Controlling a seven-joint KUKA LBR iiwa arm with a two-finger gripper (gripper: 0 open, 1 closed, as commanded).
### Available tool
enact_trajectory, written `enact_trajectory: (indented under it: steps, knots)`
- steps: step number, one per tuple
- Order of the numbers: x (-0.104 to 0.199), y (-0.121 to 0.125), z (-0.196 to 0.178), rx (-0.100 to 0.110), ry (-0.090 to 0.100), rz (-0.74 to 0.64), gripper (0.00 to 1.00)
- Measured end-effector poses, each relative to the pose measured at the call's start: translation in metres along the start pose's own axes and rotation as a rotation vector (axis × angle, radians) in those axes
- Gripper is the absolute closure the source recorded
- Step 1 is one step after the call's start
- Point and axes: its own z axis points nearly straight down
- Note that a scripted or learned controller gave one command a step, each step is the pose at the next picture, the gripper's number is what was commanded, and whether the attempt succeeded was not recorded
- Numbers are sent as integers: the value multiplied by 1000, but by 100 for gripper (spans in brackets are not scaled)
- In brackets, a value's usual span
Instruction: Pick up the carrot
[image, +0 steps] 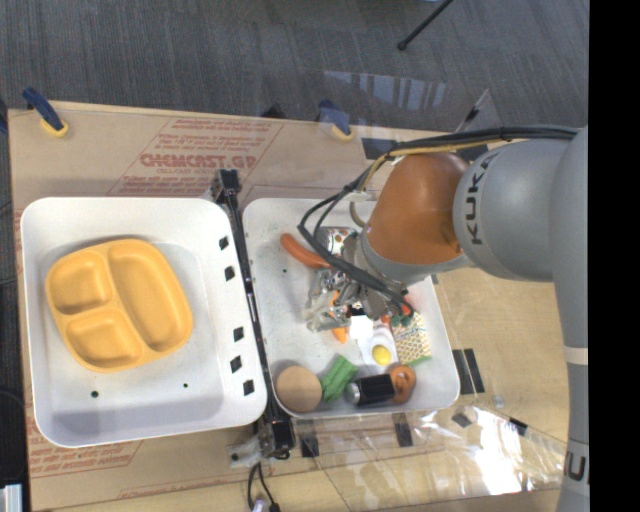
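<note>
The gripper hung low over the middle of the right bin, beneath the arm that reached in from the right with its orange band just above the wrist; whether it was open or closed could not be told, as the metal parts blurred together against the clutter beneath. Nothing could be made out as held. The carrot lay in the same bin just up and to the left of the gripper, slanting, its lower end close to the wrist cables. Below the gripper sat a fried egg toy, and along the bin's near edge lay a tan egg-shaped ball, a green piece, a black cylinder and a small orange round thing, all near one another. The left bin held a yellow divided tray, well apart from the arm.
</note>
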Motion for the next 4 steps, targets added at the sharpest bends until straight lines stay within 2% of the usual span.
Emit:
enact_trajectory:
  steps: [1, 2, 3, 4]
  knots:
    - [-16, 29, -56, 0, -2, -110, 100]
    - [-14, 29, -54, -1, 3, -109, 0]
    - [13, -4, 14, -2, 11, 8, 0]
    - [9, -1, 1, 0, 2, -2, 100]
